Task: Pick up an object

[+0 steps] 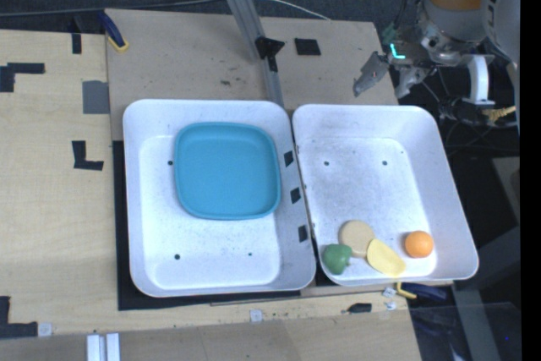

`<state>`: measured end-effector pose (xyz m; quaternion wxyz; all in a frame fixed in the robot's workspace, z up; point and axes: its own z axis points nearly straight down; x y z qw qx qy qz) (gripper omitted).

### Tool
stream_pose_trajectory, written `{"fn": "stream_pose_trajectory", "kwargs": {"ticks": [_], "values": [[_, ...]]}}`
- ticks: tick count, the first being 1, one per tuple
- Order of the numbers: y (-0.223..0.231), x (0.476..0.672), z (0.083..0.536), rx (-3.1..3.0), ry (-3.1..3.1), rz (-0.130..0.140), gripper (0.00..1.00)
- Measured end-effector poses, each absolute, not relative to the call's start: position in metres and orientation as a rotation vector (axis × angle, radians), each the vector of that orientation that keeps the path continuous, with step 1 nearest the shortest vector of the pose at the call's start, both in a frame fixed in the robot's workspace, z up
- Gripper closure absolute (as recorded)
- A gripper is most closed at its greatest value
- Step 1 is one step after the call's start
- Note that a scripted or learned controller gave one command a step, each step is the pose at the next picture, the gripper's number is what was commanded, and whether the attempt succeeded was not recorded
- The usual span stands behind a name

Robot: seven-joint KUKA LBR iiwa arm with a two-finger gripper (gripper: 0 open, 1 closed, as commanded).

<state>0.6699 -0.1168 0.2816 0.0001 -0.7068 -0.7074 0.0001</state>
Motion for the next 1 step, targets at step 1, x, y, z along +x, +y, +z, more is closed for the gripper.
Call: {"fn": "stream_pose_trajectory", "kwargs": {"ticks": [1], "values": [[-0.1168,0.6699,0.2815,-2.22,-2.222,0.001,0.0]]}}
